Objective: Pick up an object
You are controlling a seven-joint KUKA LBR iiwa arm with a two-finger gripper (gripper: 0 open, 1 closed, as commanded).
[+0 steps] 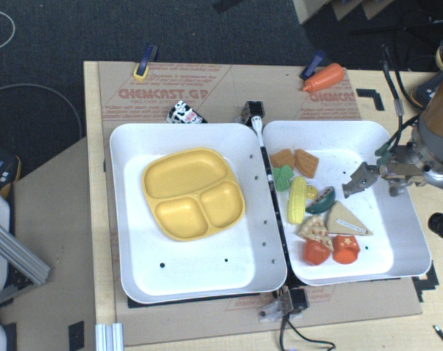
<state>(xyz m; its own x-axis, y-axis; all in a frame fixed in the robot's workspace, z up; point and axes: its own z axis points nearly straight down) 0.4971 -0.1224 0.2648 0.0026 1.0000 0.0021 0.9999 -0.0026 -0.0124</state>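
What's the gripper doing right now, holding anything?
Gripper: over the right bin, beside the toy food pile, with nothing seen between its fingers; open or shut cannot be told.

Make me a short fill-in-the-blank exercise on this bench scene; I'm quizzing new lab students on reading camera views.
1. The yellow divided plate lies in the ____ bin as seen in the camera view.
2. The plate has ____ compartments.
3. The corn cob lies in the same bin as the two ____ tomatoes.
4. The orange carrot lies ____ both bins, on the bench.

Missing words: left; three; red; outside
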